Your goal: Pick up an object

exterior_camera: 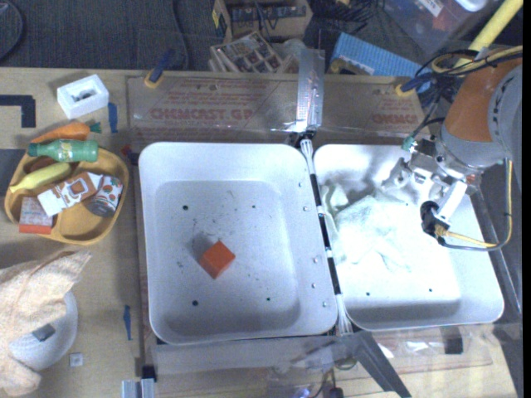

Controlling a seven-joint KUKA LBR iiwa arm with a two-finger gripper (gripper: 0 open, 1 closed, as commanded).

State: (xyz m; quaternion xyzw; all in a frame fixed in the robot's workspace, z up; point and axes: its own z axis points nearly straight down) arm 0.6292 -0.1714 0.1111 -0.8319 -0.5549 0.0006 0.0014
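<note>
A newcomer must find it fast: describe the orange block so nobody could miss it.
Start at the two white bins side by side and take the left bin. On its floor, a little left of centre and toward the near edge, sits the orange block. It is a small cube, the one bright-coloured thing on that white floor.

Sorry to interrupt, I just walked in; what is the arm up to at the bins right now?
The grey arm's gripper is reaching in from the right and sits low over the right bin, among some pale, crumpled-looking material. Nothing can be seen between its fingers, so no pick is confirmed. The one clear candidate, an orange block, lies alone in the left bin, away from the gripper. A yellow bowl of toy food stands off to the left on the bench.
</note>
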